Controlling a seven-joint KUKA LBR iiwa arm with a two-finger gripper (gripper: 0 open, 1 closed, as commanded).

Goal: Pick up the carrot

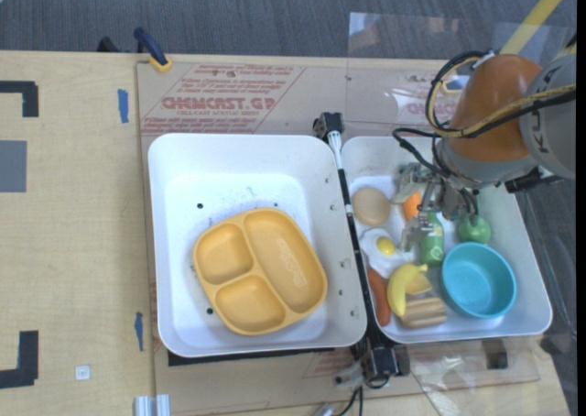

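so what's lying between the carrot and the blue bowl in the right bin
In the camera view, a banana and a tan bread-like piece lie between the carrot at the bin's left wall and the blue bowl.

Robot lab bench [73, 222]; twin bins [183, 167]

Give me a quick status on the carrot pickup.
Gripper down in the right bin, among the toy food. Carrot lies at that bin's left wall, apart from the gripper. Banana and fried egg crowd beside it.
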